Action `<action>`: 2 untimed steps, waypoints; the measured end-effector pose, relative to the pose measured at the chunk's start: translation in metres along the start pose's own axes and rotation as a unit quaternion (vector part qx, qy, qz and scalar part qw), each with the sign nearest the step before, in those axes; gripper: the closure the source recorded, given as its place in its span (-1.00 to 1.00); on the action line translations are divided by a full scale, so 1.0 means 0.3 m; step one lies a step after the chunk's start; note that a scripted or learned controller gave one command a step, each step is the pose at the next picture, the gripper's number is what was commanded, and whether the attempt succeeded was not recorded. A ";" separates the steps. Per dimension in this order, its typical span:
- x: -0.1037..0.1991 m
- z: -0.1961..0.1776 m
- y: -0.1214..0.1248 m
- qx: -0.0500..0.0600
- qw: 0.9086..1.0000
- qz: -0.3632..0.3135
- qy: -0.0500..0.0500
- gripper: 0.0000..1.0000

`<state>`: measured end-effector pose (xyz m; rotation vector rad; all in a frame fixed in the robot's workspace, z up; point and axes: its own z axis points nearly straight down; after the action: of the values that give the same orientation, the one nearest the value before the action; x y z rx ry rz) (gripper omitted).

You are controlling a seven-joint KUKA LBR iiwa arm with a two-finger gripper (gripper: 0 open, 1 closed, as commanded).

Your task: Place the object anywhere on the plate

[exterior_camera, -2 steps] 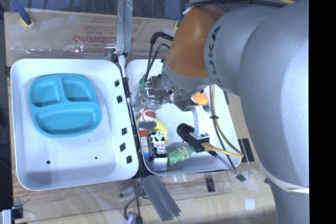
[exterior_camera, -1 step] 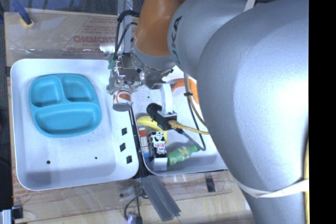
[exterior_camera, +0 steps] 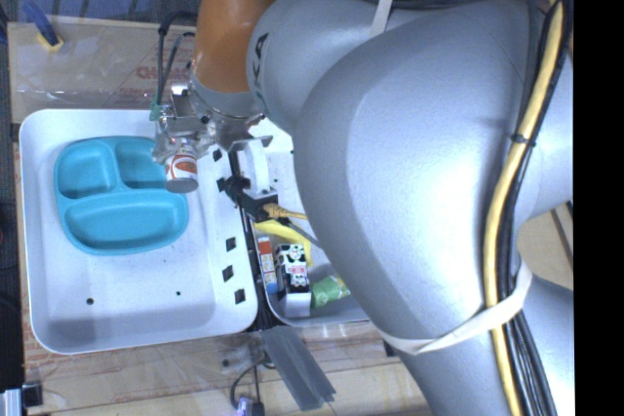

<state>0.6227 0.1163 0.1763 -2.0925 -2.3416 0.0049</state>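
A large grey arm (exterior_camera: 409,161) with an orange band (exterior_camera: 229,15) covers most of the right bin (exterior_camera: 292,312) and reaches over the left bin (exterior_camera: 117,307). In the left bin lies a blue divided plate (exterior_camera: 117,200). At the plate's right edge, beneath the gripper (exterior_camera: 178,151), sits a small can (exterior_camera: 181,172) with a red and white label, its round end facing the camera. Whether the fingers grip the can cannot be told. Beside the arm, the right bin shows a banana (exterior_camera: 283,231), a small patterned carton (exterior_camera: 292,266) and a green item (exterior_camera: 330,289).
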 end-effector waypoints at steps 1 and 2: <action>0.001 -0.001 0.000 0.000 1.000 0.000 0.000 -1.00; -0.102 -0.053 0.070 -0.001 1.000 -0.025 0.001 -1.00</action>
<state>0.6472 0.0884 0.1921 -2.0327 -2.3938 0.0017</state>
